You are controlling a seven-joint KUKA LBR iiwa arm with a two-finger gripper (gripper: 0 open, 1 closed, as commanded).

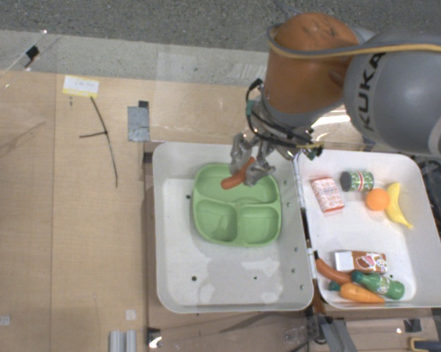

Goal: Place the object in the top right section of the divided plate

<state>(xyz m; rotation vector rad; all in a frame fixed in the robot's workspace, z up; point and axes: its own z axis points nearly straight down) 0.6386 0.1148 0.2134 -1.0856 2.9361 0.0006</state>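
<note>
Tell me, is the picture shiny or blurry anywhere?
In the camera view, bright glare sits beside the arm's orange band, near the wrist; the claw and the hot dog toy over the green divided plate look a little soft, while the banana and orange in the right bin look sharper.

Sausage point(233, 181) in tool point(248, 169) over plate point(237, 223)

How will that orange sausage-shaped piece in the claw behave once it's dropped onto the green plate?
The sausage looks like a smooth, rounded cylinder, so it may roll a little; the divided plate has raised ridges that should stop it. It keeps its shape while pinched in the claw, so it is probably stiff and light. Its glossy skin could slip.
</note>
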